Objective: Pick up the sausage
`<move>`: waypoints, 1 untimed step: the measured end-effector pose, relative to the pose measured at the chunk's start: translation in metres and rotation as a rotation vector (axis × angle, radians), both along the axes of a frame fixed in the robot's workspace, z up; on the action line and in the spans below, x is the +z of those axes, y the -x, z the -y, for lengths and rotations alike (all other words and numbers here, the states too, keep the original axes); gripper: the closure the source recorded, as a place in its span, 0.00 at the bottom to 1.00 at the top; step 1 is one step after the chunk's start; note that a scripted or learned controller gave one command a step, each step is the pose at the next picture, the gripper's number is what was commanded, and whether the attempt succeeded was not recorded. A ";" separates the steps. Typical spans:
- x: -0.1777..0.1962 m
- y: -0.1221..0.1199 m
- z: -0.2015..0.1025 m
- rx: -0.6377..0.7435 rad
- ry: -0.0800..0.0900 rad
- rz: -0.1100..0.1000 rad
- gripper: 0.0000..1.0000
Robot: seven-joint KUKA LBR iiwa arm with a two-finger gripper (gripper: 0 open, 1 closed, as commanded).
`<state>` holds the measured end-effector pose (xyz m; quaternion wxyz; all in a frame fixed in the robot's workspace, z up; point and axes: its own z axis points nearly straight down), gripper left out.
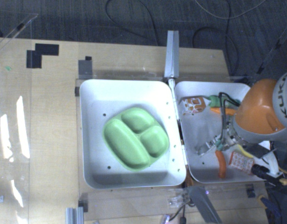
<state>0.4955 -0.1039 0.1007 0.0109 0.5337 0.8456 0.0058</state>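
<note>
The sausage point(221, 164), a short red-orange link, lies nearly upright in the picture near the front edge of the right bin point(199, 169). My gripper point(212, 146) hangs low over the bin, just above and left of the sausage's far end. It looks open, with one silvery finger point(202, 149) pointing left and nothing between the fingers. The arm's orange band point(257, 110) hides the bin's right part.
The right bin also holds a small printed carton point(194, 105), an orange carrot-like piece point(223, 110), a green item point(215, 99), a red-white packet point(239, 161) beside the sausage, and a yellow item point(246, 150). The left bin point(92, 139) bears a green divided plate point(135, 137).
</note>
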 end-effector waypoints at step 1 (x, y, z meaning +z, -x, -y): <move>-0.011 0.003 -0.005 0.131 0.004 -0.006 0.00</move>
